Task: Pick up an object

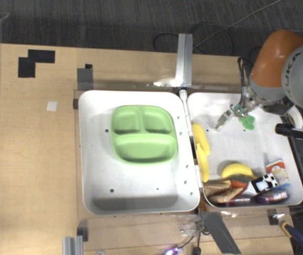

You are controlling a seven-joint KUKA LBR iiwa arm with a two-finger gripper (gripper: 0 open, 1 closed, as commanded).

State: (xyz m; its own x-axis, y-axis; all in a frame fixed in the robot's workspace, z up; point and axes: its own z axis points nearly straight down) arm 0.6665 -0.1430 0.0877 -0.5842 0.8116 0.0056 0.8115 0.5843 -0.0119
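My gripper [236, 115] hangs over the far part of the right bin [278, 142], under the orange-banded wrist [272, 57]. A small green piece [248, 122] shows right beside it; whether it is held is unclear. Lower in that bin lie a yellow corn cob [199, 145] along the left wall, a yellow fruit [237, 170], brown bread-like pieces [223, 190], a purple eggplant [271, 197] and a small carton [277, 172]. All of these rest apart from the gripper, toward the bin's near edge.
A green divided plate [143, 133] lies in the left bin [95, 190]. A metal post [184, 57] rises behind the wall between the bins. Black cables run along the right side of the bench.
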